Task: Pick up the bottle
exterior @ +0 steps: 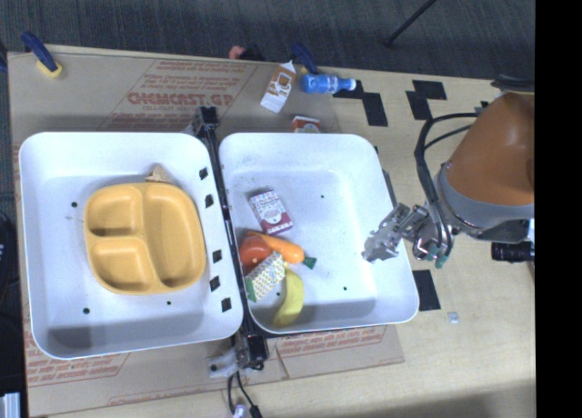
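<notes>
**Arm low over the right bin's edge, bottle outside on the table**

The arm [496, 166] reaches in from the right, its orange band bulking above the wrist, and angles down and leftward so that the gripper [386, 239] sits over the right-hand rim of the right bin [336, 166]. Whether its fingers are spread or pressed together I cannot tell; nothing is visibly between them.

The bottle [323, 84], blue, lies on its side on the table [473, 353] beyond the far edge of the right bin, well apart from the gripper, just beside a small carton [277, 89].

Inside the right bin lie a red packet [270, 210], a carrot [273, 247], a wrapped snack [265, 275] and a banana [290, 298], clustered toward its left side. The left bin [55, 298] holds a yellow divided plate [144, 236].
</notes>
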Tool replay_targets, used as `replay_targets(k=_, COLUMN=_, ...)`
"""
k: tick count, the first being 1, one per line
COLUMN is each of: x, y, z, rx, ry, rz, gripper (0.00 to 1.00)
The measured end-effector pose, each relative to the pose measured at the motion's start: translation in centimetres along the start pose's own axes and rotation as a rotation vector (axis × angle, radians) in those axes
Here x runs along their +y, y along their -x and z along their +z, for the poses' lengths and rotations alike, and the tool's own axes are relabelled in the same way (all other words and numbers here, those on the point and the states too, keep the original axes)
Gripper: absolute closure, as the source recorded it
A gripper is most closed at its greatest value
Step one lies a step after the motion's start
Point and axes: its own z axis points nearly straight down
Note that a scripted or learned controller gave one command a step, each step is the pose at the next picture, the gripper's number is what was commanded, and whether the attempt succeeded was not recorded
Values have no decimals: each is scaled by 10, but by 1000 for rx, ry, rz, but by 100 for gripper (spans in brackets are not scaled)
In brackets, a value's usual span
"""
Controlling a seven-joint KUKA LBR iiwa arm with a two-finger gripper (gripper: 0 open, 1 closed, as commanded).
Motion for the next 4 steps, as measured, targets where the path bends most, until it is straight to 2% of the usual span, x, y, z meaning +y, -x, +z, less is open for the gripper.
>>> replay_targets(k=1, x=0, y=0, z=-17, rx=-1, ry=0, rz=-313, gripper=100)
replay_targets(k=2, x=0, y=-1, z=4, rx=5, ry=0, rz=-499, gripper=100)
replay_targets(k=3, x=0, y=-1, z=28, rx=5, ry=1, rz=-790, gripper=100)
replay_targets(k=4, x=3, y=5, z=23, rx=1, ry=1, rz=-818, gripper=100)
